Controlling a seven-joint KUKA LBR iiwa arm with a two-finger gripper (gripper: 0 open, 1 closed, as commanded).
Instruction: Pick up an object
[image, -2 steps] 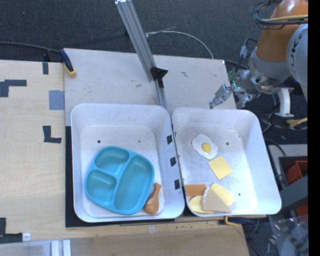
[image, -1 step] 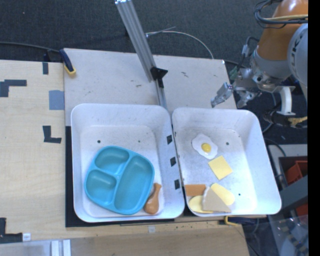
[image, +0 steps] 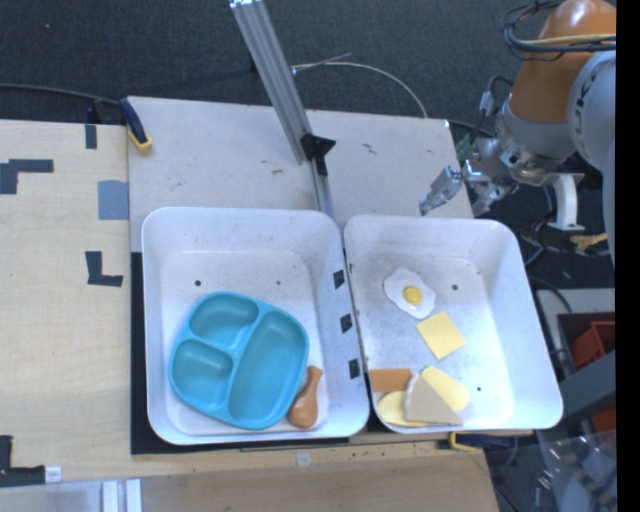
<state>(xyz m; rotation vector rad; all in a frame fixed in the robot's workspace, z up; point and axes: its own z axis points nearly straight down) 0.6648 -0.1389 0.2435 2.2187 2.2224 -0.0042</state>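
White bins (image: 160, 300) on bench (image: 220, 150); dark carpet (image: 120, 50).

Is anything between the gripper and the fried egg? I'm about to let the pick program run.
Nothing visible blocks it. The gripper sits above the right bin's far rim, outside it, and the fried egg lies alone on the bin floor, apart from the cheese slice.
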